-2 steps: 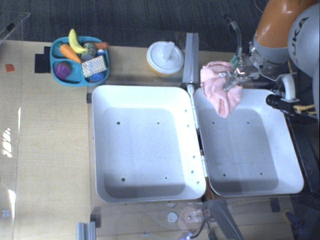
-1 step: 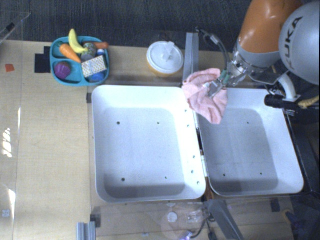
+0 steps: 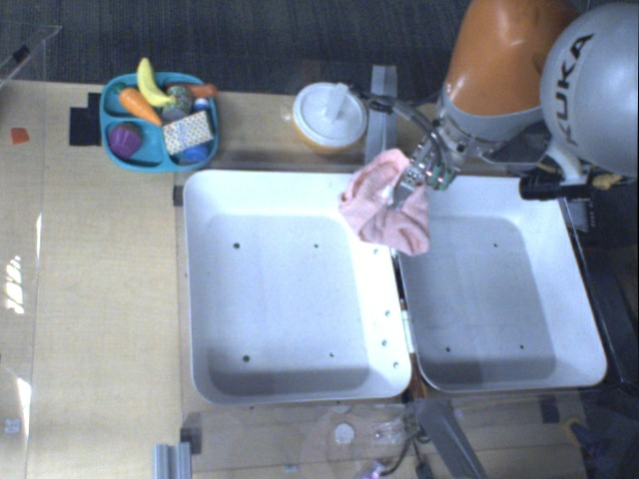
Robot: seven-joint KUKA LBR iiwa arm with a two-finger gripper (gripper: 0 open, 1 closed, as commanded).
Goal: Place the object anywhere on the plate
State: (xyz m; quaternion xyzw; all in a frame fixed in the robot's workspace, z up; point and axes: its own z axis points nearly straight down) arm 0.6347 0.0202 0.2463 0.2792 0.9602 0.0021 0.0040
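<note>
- Here we see the end effector point(image 3: 414, 183) over the seam between the two bins, toward twelve o'clock of the view, pinching a pink cloth point(image 3: 384, 213) that hangs bunched beneath it.
- The cloth droops over the far inner corners of the left bin point(image 3: 290, 367) and the right bin point(image 3: 499, 367); we judge it is lifted so it can travel without dragging on the rims.
- The likely target, a blue divided plate point(image 3: 112, 158), sits at ten o'clock on the tabletop point(image 3: 90, 297), well apart from the cloth and already crowded with a banana point(image 3: 152, 85), a carrot point(image 3: 138, 105) and other toy foods.
- A lidded cup point(image 3: 330, 115) stands between plate and cloth, so we expect the carry must pass over or around it.
- The tabletop is pale wood; dark carpet lies beyond its far edge.
</note>
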